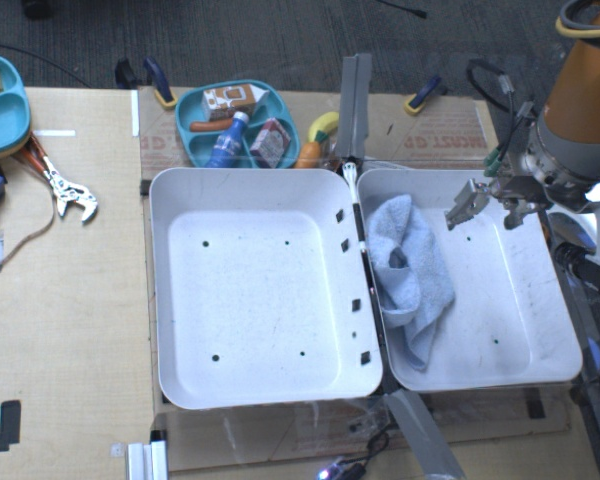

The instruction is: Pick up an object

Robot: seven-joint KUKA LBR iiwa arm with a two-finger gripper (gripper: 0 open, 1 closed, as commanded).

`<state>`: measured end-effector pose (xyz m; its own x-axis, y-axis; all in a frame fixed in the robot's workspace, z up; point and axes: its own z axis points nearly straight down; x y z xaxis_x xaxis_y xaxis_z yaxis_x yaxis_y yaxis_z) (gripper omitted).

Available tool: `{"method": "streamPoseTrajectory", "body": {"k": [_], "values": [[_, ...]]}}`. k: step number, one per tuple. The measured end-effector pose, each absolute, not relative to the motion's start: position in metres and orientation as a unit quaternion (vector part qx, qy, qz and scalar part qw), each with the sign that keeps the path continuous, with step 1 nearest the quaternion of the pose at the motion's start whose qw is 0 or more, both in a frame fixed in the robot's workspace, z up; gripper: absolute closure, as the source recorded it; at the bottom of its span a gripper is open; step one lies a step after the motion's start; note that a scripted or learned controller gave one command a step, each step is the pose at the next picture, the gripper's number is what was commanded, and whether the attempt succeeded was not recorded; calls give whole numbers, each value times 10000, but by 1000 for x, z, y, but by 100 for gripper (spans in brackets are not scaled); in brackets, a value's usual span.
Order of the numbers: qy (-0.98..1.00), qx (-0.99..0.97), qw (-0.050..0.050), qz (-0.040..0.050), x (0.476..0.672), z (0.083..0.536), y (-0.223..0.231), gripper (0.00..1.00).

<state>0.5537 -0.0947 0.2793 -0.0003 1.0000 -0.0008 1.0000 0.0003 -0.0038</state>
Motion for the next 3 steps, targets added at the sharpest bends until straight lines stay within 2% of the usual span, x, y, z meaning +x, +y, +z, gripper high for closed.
{"method": "streamPoseTrajectory", "body": {"k": [1,2,3], "values": [[-7020,-7121,16,21,590,189,-50,0],[-6606,-7507,-2,18,577,321,-47,0],[-6597,-7515,17,28,625,190,-50,0]]}}
